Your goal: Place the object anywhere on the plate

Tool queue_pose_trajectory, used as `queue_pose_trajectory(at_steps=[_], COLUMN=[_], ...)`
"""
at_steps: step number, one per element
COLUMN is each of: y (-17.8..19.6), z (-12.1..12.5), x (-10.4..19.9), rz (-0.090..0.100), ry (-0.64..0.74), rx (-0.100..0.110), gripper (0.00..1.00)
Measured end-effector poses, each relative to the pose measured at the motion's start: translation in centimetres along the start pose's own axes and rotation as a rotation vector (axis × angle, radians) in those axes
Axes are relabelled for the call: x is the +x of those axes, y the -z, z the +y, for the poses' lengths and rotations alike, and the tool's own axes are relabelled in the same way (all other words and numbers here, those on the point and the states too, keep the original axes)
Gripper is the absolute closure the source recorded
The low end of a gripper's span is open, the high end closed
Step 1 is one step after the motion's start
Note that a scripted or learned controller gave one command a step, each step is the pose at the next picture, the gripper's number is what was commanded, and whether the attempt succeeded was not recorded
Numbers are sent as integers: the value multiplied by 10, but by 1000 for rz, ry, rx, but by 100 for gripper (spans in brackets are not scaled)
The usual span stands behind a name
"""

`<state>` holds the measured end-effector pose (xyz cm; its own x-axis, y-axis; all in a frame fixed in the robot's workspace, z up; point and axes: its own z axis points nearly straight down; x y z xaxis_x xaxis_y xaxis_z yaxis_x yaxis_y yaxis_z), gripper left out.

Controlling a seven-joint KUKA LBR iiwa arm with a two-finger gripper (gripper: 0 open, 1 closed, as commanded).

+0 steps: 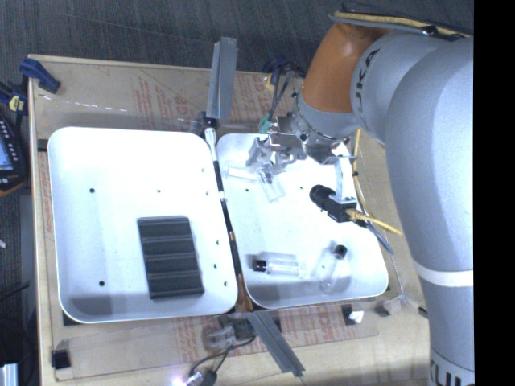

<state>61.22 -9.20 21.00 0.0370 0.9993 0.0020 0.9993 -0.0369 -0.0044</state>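
Note:
A dark grey ridged plate (pixel 169 256) lies flat in the left bin (pixel 96 167), toward its front. Two clear vials with black caps lie near the front of the right bin (pixel 298 223): one on its side (pixel 273 264) and another (pixel 330 268) to its right. My gripper (pixel 269 158) hangs over the back left part of the right bin, well apart from both vials and to the right of the plate. Something clear and hard to make out (pixel 272 188) shows just below the gripper.
A grey bar (pixel 220 79) stands at the back between the bins, and the divider rim (pixel 225 215) runs between them. The large grey arm (pixel 418 175) covers the right side of the bench. Dark clutter sits off the bench's left edge (pixel 10 155).

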Motion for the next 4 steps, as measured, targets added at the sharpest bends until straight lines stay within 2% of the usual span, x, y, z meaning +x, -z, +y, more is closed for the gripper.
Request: queue_pose_trajectory(at_steps=[1,2,3,4], y=[-20,-20,-21,50], z=[40,-55,-140,-86], x=[116,108,83,156], rz=[-1,-3,-3,0], ry=[102,-219,-591,-747], rx=[-1,4,4,-1], gripper=[100,100,100,100])
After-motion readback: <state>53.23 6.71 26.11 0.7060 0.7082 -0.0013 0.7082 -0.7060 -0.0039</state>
